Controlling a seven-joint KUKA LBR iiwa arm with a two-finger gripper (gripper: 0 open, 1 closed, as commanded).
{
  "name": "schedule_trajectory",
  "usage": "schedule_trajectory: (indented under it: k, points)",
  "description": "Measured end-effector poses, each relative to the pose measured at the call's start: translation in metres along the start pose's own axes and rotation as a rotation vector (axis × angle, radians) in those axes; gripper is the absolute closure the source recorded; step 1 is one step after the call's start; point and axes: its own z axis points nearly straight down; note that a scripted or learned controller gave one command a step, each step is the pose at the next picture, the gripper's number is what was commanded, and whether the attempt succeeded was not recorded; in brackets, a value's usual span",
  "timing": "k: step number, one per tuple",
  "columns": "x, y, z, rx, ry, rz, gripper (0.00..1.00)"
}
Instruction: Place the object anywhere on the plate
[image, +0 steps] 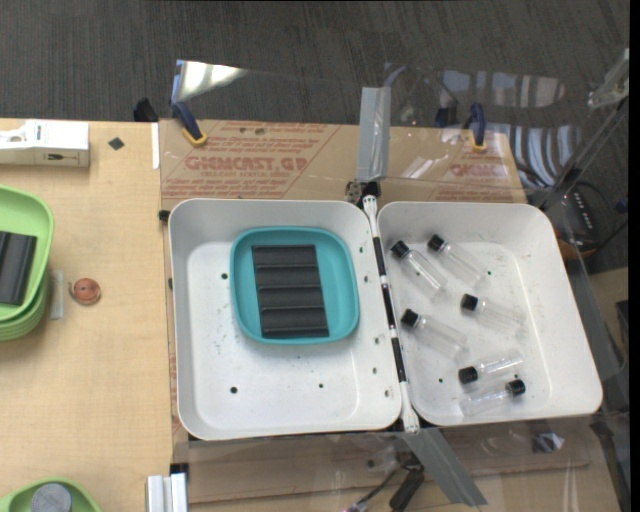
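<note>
A teal square plate with a dark ribbed insert sits in the left white bin, toward its back. Several clear plastic vials with black caps lie scattered in the right white bin: one at the back left, one beside it, one in the middle, one lower left, and two near the front.
Brown cardboard lies behind the bins, held by clamps. A green tray stands at the left edge of the wooden bench, with a small round orange piece beside it. A white box rests at the back left.
</note>
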Motion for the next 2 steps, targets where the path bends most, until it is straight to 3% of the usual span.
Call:
schedule_trajectory:
  k: [2]
  points:
    - [-0.0017, 0.0002, -0.0009, -0.001, 0.001, 0.240, 0.00]
